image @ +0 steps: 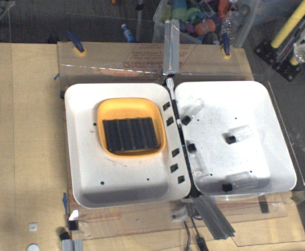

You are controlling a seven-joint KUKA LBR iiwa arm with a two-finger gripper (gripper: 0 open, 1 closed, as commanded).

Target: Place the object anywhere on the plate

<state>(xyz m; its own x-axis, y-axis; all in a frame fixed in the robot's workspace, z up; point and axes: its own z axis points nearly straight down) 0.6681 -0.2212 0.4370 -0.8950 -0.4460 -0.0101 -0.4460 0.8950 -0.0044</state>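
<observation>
An orange plate (129, 104) sits in the left white bin (82, 150), toward its back. A dark, ribbed rectangular object (130, 134) lies flat on the plate, covering most of its middle and front. Nothing is touching the object.
The right white bin (262, 114) holds small clear pieces with dark ends, one mid-bin (231, 138), one near the front edge (231, 186) and one by the divider (186, 120). A metal divider (176, 140) separates the bins. A clear tub of coloured toys (204, 7) stands behind the bench.
</observation>
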